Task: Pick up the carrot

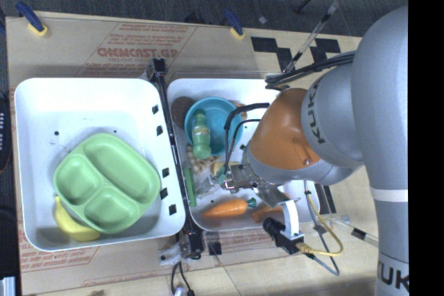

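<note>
Approach step, by my reading. Arm wrist hangs low over the right bin (182,90), orange band above the bin's middle. End effector (236,180) sits under the wrist, just at 12 o'clock of the carrot (227,209); its tip is buried under the wrist housing, so cannot tell how it stands or whether it has hold of anything.

Carrot lies flat along the bin's 6 o'clock wall, long axis roughly 9-to-3, tapered, orange, smooth. Nothing shows it lifted; reads as resting on the bin floor.

Clutter close by: blue bowl (215,118) at 12 o'clock of the carrot with a green bottle (200,136) across it.

Next move likely calls for a short shift toward 6 o'clock, closing across the carrot's narrow width, clear of the wall.
</note>
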`<action>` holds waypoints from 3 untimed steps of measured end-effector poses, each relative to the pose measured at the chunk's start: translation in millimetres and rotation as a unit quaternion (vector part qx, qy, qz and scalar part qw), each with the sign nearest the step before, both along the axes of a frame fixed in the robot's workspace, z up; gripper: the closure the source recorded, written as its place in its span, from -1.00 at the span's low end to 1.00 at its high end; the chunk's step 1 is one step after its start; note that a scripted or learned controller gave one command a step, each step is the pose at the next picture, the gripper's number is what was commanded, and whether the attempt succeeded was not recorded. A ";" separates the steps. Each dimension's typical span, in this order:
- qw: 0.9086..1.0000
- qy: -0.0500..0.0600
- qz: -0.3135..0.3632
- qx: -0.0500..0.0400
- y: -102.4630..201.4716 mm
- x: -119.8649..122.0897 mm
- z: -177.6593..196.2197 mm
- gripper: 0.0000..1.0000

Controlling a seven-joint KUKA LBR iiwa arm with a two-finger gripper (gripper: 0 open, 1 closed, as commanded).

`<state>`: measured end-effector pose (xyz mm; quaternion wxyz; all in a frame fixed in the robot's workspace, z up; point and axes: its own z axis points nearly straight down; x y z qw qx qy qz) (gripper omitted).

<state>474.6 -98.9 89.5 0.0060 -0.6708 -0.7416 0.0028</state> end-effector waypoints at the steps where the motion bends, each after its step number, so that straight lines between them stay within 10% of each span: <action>1: 0.990 -0.004 0.140 -0.001 -47.9 1.4 1.9 -1.00; 2: 0.989 -0.003 0.146 -0.001 -47.3 2.3 11.4 1.00; 3: 0.958 -0.003 0.286 0.003 0.6 1.9 1.8 1.00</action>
